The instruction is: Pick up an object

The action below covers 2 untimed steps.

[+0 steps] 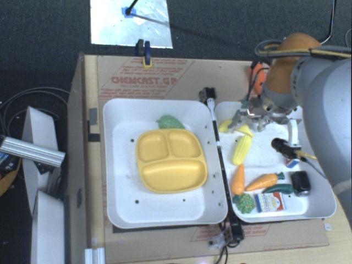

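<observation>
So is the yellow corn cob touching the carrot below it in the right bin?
Apart. The camera view shows bare white bin floor between the lower end of the corn cob and the top of the carrot.

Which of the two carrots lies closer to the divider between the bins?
The carrot standing nearly upright in view, right beside the divider; the other carrot lies slanted farther right.

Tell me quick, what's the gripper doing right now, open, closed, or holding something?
Gripper: low in the right bin, over a yellow item; open or closed cannot be told.
</observation>
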Available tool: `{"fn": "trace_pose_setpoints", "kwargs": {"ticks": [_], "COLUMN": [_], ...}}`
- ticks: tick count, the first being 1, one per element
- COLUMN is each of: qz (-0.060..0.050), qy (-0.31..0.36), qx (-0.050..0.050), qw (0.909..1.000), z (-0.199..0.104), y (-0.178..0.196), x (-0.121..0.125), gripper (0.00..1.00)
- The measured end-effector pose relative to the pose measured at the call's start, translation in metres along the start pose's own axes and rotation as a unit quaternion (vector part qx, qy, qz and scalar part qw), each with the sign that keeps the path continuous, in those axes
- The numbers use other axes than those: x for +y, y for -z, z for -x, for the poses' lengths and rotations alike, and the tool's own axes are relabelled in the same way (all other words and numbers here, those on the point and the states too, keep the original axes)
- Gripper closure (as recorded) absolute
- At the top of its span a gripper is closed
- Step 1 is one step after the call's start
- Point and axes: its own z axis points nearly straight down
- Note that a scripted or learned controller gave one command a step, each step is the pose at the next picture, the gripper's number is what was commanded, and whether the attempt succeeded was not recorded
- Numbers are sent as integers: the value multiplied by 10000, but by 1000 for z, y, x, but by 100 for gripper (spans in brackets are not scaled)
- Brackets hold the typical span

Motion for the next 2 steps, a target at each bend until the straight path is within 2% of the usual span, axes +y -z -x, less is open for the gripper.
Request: {"fn": "trace_pose_setpoints", "kwargs": {"ticks": [1,2], "qz": [74,57], "qy": [-24,6], "qx": [-59,-27], "qw": [10000,10000], "z": [-5,-9], "y": [1,10], "x": [-5,-5], "gripper": [0,100]}}
